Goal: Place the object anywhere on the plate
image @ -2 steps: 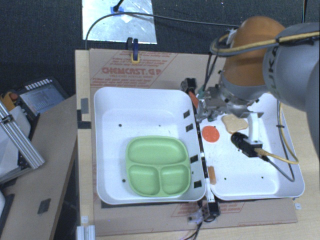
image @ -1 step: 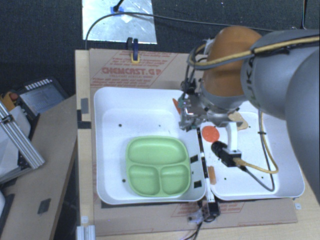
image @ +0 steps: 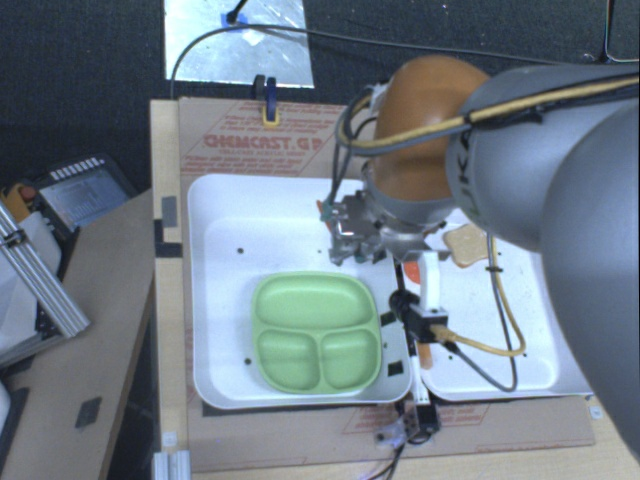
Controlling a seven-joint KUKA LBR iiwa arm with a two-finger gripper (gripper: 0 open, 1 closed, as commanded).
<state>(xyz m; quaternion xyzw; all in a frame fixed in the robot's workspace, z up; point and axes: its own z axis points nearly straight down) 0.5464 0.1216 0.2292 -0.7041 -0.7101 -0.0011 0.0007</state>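
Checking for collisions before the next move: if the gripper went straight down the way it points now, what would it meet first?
Probably the white floor of the left bin, just beyond the far edge of the green plate. The gripper seems to hang there, though depth is hard to judge from this slant.

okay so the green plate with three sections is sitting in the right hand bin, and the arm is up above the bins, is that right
Not quite. The camera view shows the green plate with three sections sitting in the left bin, not the right bin. The rest holds: the arm is up above the bins, with its gripper near the wall between them, just past the plate's far edge.
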